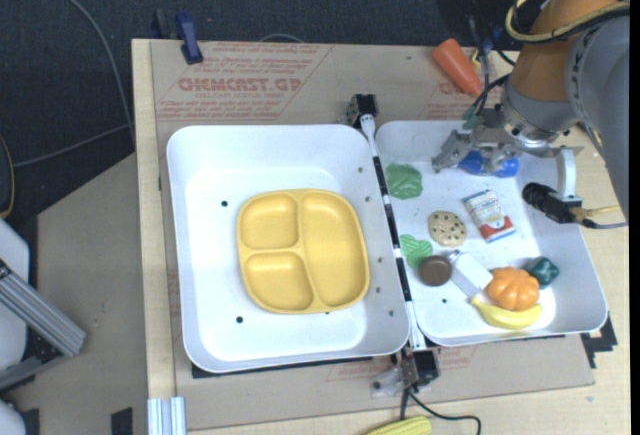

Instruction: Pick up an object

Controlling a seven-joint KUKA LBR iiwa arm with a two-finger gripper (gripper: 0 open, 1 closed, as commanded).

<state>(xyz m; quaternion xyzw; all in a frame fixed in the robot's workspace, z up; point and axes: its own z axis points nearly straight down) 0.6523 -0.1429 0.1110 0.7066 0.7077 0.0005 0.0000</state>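
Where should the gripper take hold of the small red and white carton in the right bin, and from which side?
Grip the carton across its two long sides, coming straight down from above. It lies flat on the bin floor, apart from the cookie, so finger room looks adequate on both sides.

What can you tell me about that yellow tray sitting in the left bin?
The yellow tray is a rounded-corner plate of what looks like matte plastic, split by raised ridges into three compartments: two smaller ones on its left side, one long one on its right. It lies flat, slightly rotated, near the middle of the left bin. Nothing lies in it.
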